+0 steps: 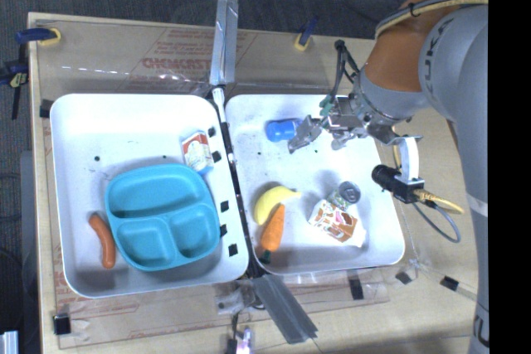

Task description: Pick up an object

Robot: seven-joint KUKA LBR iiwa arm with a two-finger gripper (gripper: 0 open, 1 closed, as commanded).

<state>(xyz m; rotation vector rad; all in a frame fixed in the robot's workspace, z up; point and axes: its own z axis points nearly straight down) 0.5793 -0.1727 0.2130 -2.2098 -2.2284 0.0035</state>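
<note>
Reaching in from the right, the grey arm [452,70] carries its tool [319,133] low over the upper part of the right bin [390,249]. Two fingers [300,138] stand slightly parted with nothing between them. Just beside them, to the left, a small blue cup-like object [280,129] lies on its side on the bin floor, its long axis running left to right; I cannot tell which end is its mouth.

Lower in that bin, a yellow banana [272,201] and an orange carrot [273,229] lie touching near the left wall, the carrot's long axis running from upper right to lower left. A crumpled printed packet [336,220] lies to their right, its print too small to read, with a small round metal can [349,193] just above it.

Over in the left bin [66,120], a blue divided tray [163,215] sits beside a red sausage [103,240], whose long axis runs nearly up and down. A small red-and-white carton [196,151] rests near the dividing wall; its label is unreadable. Red lettering on the bench [124,54] behind the bins is too faint to read.
</note>
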